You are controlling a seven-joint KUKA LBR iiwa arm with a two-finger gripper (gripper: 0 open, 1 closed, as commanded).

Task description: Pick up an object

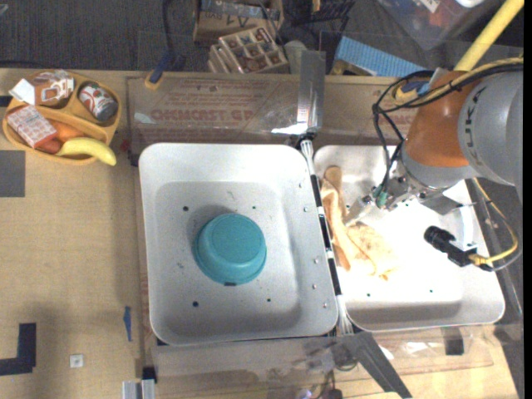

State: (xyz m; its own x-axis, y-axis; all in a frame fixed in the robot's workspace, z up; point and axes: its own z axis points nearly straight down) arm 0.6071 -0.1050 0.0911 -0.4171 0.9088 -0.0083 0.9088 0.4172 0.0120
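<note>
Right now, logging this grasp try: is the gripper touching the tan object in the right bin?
Cannot tell. In the camera view the gripper hangs over the tan object, overlapping its top edge; no gap or contact shows plainly.

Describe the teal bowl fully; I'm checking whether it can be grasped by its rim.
The teal bowl looks like smooth plastic, round and one plain colour. It appears to lie upside down, its flat circular base facing up and its wider rim down on the floor of the left bin. It sits near the middle of that bin, apart from all four walls. Nothing else touches it.
</note>
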